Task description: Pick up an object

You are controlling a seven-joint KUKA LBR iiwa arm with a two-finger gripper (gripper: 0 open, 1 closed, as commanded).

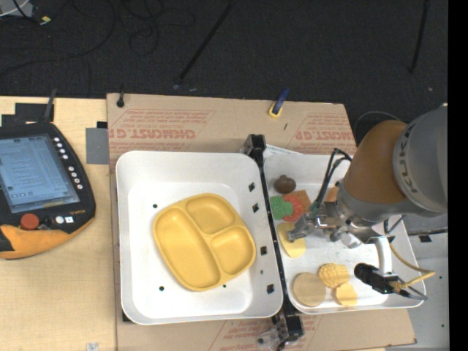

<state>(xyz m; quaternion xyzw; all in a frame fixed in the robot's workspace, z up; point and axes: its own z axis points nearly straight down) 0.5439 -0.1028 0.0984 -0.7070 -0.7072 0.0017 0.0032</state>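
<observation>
The end effector (298, 232) sits low in the right bin (409, 269), in the middle right of the frame. I cannot tell if it is open or closed. Just under it lies a pale yellow piece (294, 248). A green piece (281, 208) and a brown one (284, 185) lie above it. A corn cob (333, 273) lies lower down. These toys look small, light and hard. The yellow one should be pinched across its thin sides. The left bin (139, 269) holds a yellow tray (203, 241).
</observation>
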